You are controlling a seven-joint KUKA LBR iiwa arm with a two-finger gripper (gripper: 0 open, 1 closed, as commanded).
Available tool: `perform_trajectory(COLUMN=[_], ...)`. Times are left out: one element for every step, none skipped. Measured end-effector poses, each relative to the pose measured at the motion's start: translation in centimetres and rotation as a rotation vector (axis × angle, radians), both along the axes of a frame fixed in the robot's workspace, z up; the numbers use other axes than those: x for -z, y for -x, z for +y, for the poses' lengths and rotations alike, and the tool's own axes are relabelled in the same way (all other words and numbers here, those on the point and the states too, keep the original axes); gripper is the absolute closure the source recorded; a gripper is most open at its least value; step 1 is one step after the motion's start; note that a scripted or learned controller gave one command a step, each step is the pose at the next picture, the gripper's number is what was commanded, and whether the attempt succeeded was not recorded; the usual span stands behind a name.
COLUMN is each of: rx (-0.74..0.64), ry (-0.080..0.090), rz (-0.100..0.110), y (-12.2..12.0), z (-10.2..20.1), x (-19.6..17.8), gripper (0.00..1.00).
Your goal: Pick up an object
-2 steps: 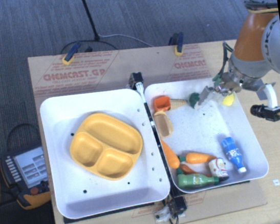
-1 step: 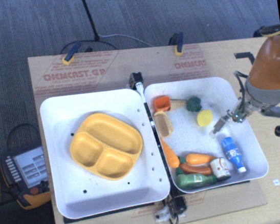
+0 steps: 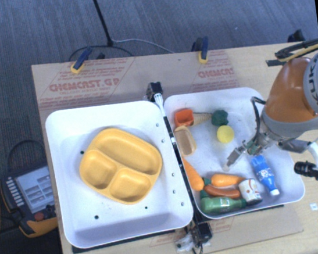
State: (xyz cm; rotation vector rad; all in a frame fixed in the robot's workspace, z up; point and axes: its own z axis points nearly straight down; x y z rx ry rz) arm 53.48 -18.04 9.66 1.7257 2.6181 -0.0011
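The right bin (image 3: pixel 237 96) holds several small items: an orange cup (image 3: pixel 184 117), a dark green piece (image 3: pixel 220 116), a yellow ball (image 3: pixel 225 134), a tan bread-like piece (image 3: pixel 185 142), a carrot (image 3: pixel 194 177), an orange sausage shape (image 3: pixel 225 180), a green bottle (image 3: pixel 220 204), a red-and-white can (image 3: pixel 250 190) and a blue bottle (image 3: pixel 264 174). My gripper (image 3: pixel 246 151) hangs low over the right middle of this bin, just above the blue bottle's top end and below the yellow ball. Its fingers look spread, with nothing between them.
In the left bin (image 3: pixel 65 166) lies a yellow divided plate (image 3: pixel 121 165). The arm's orange band (image 3: pixel 287 99) overhangs the right bin's right rim. Clamps and cables sit at the bench's far edge, and a pendant lies off the left side.
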Motion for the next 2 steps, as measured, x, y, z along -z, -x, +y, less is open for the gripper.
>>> perform_trajectory(rx=[-0.532, -0.533], ry=[0.017, 0.014], rz=[-0.028, -0.026], y=[1.7, 1.7], z=[0.0, 0.1], x=[0.2, -1.0], gripper=[0.00, 1.00])
